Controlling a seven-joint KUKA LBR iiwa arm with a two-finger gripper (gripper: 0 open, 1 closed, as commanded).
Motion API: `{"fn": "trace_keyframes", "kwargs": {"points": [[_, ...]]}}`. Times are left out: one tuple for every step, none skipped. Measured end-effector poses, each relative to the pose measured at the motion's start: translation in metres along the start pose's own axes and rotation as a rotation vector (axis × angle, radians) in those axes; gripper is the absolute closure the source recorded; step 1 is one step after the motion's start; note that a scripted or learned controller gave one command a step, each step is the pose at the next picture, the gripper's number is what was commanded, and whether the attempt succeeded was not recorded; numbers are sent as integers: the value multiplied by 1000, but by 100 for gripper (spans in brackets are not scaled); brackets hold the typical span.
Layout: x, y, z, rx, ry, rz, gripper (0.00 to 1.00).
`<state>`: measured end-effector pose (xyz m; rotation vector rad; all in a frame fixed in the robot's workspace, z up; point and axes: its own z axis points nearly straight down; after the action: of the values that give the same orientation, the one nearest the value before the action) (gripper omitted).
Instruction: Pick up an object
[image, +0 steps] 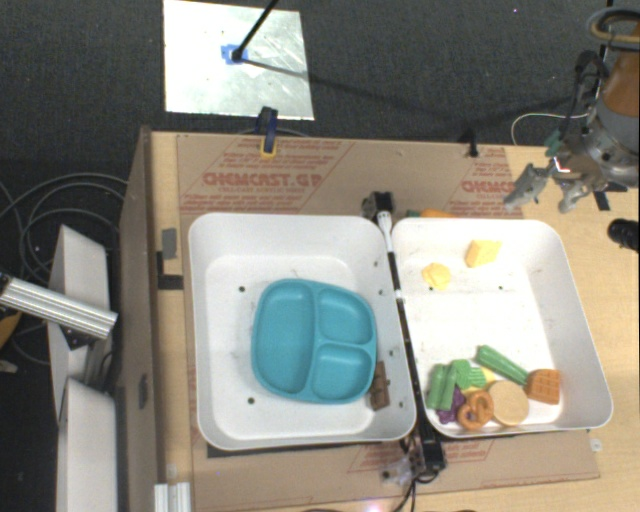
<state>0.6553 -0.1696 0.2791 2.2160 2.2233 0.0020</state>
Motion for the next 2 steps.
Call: {"fn": "trace_keyframes", "kwargs": {"points": [[1,5,134,11,3,1,0],[-24,12,198,5,0,3,0]]}}
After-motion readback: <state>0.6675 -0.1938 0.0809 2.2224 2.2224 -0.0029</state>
